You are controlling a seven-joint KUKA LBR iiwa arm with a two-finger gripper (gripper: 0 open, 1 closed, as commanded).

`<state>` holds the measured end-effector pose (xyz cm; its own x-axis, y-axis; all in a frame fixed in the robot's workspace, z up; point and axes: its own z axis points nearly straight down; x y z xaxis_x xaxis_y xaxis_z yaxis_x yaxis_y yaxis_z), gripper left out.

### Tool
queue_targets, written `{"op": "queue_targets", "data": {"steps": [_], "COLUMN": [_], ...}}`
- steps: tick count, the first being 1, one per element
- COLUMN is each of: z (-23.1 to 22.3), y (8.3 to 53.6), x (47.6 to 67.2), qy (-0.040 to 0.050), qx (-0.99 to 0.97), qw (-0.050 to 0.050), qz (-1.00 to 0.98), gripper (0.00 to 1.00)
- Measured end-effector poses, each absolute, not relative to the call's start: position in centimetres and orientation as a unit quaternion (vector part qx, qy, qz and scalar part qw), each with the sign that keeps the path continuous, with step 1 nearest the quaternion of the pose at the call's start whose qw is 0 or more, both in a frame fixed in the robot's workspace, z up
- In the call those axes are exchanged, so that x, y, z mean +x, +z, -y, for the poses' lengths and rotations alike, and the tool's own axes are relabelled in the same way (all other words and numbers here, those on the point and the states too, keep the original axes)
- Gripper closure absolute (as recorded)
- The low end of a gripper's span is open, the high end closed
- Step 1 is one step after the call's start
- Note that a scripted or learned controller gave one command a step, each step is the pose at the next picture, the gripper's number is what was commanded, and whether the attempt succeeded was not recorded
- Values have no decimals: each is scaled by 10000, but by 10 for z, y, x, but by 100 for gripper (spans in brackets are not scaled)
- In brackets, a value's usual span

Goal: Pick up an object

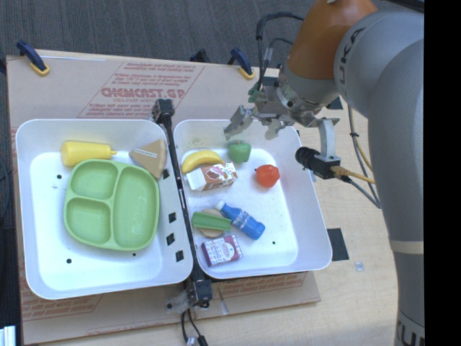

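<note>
- Claw (pixel 257 123) hangs over the far end of the right bin (pixel 308 222), fingers spread wide apart, nothing between them.
- Green apple-like piece (pixel 239 151) lies just below the claw, apart from the fingertips (pixel 235 127).
- Red tomato (pixel 267 176) sits nearer the camera than the claw, a little toward the arm side.
- Banana (pixel 199 158) and a small carton (pixel 212 176) lie left of the claw and lower, the two touching.
- Blue bottle (pixel 242 220) rests well below the claw, next to a flat green-and-tan piece (pixel 209 221); a maroon packet (pixel 221 250) sits lower again.
- Left bin (pixel 32 215), well left of the claw, carries a green divided plate (pixel 112 205), a yellow bottle (pixel 86 151) and a tan wedge (pixel 150 156).
</note>
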<state>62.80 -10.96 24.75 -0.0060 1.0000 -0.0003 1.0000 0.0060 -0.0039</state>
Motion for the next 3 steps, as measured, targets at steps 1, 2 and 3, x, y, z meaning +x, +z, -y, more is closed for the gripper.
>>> {"op": "queue_targets", "data": {"steps": [1, 2, 3], "z": [2, -67, -131], "y": [333, 282, 112], "x": [609, 615, 572], "qy": [-5, 21, 31], "qx": [-7041, -7042, -7040], "qw": [2, 12, 17], "qz": [7101, 7100, 7102], "gripper": [0, 0, 0]}}
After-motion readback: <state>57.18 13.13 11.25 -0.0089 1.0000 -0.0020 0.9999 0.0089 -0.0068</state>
